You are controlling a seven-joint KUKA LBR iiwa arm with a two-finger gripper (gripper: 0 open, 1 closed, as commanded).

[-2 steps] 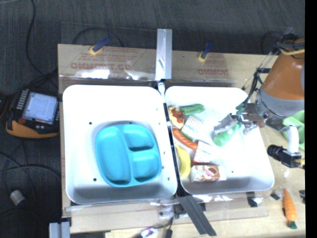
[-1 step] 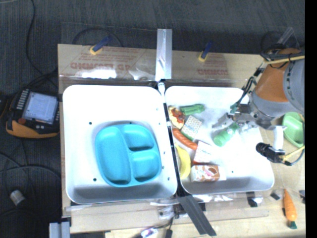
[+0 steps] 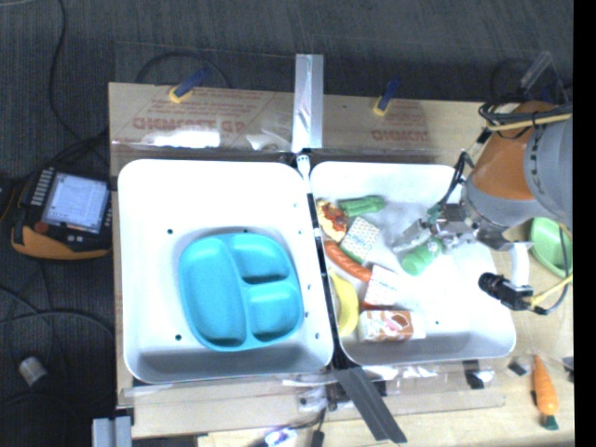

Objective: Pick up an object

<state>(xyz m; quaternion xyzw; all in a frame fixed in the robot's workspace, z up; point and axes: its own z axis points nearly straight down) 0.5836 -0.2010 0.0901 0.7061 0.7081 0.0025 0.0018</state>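
- On the floor at the far left, off my table (image 3: pixel 140 110), lies a small device with a lit screen (image 3: pixel 73 203).
- The left bin (image 3: pixel 149 250) holds a blue divided tray (image 3: pixel 240 289), lying flat near the bin's middle.
- The right bin (image 3: pixel 466 329) has its clutter along the left wall: a green vegetable-shaped piece (image 3: pixel 358 205) at the top, a checked white packet (image 3: pixel 361 237) just below it, an orange-red piece (image 3: pixel 346 262) under that, a yellow banana-like piece (image 3: pixel 345 307) lower by the wall, and a small carton with a printed face (image 3: pixel 386 324) near the bottom edge.
- Right of that pile, toward the bin's middle, lies a green cylinder-like object (image 3: pixel 421 256), tilted, just below my fingers (image 3: pixel 430 234).
- My fingers reach into the right bin from the right; the green object touches or nearly touches them, but I cannot tell whether they are spread or closed, or whether anything sits between them.
- My grey arm with its orange band (image 3: pixel 510 164) stands over the bin's right rim.
- An orange carrot-like piece (image 3: pixel 545 394) lies on the table at the lower right, outside the bins.
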